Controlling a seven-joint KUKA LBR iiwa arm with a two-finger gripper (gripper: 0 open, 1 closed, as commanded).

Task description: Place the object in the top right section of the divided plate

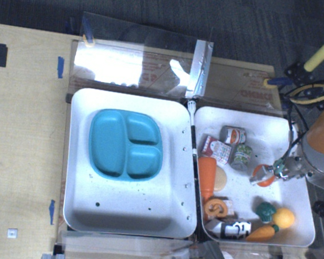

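A blue divided plate [107,142] lies in the left bin [122,209]. It has one large section on the left and two smaller ones on the right; the top right section [143,128] holds nothing. My gripper [276,170] is low over the right bin [303,201], near its right wall. A small red and white object [262,176] sits right at the gripper's tip, touching it or very close. Whether that object is gripped is unclear from this angle.
The right bin holds several items: a can [233,135], a red packet [215,149], a greenish jar [241,156], a long orange piece [206,178], a pretzel-like piece [216,208], a black and white bottle [233,228], a carrot [264,231], a lemon [284,218] and a green piece [265,211].
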